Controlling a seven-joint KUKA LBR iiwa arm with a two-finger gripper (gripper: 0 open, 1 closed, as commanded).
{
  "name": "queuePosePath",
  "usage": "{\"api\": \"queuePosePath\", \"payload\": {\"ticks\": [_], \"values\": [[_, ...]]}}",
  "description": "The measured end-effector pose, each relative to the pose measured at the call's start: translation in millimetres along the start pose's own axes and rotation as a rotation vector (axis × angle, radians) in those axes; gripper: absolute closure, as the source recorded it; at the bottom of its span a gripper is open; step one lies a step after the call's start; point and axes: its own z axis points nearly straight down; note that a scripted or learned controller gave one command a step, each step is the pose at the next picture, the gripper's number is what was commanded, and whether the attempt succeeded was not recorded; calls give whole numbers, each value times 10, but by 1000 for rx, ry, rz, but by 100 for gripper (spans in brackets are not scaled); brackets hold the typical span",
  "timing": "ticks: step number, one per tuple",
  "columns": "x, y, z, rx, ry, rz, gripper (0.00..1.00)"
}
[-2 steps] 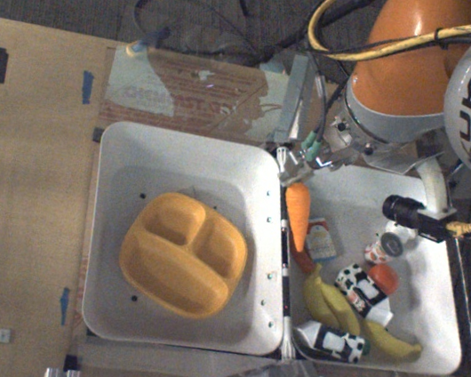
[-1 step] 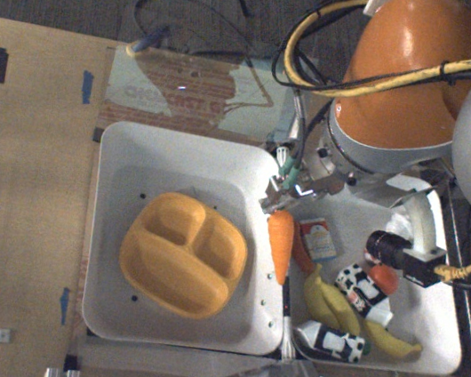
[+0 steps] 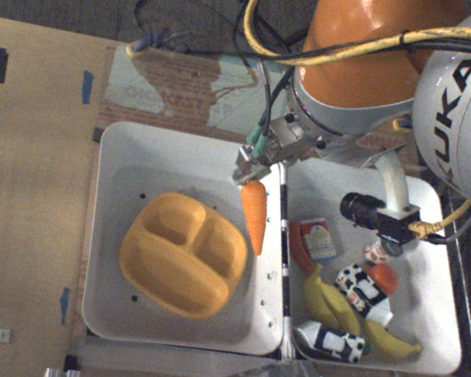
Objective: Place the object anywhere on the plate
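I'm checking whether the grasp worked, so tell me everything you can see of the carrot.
The carrot is a smooth, bright orange toy, plastic by the look of it, tapering to a point. It hangs nearly upright, thick end up, tip down and slightly to the view's right. Its top sits between the fingers of the gripper, so it appears held. It is in the left bin, near the wall shared with the right bin, just right of the yellow divided plate, with its tip past the plate's rim.

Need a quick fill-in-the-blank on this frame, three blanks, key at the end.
1. The gripper holds the top end of a ____.
2. The yellow plate lies in the ____ bin.
3. The banana lies in the ____ bin.
Missing words: carrot; left; right.
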Motion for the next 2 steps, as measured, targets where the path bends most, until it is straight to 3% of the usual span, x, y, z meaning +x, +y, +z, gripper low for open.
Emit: {"api": "queuePosePath", "payload": {"ticks": [1,2], "values": [[519,193,433,7,3,114,100],[648,-168,105,4,0,394,100]]}}
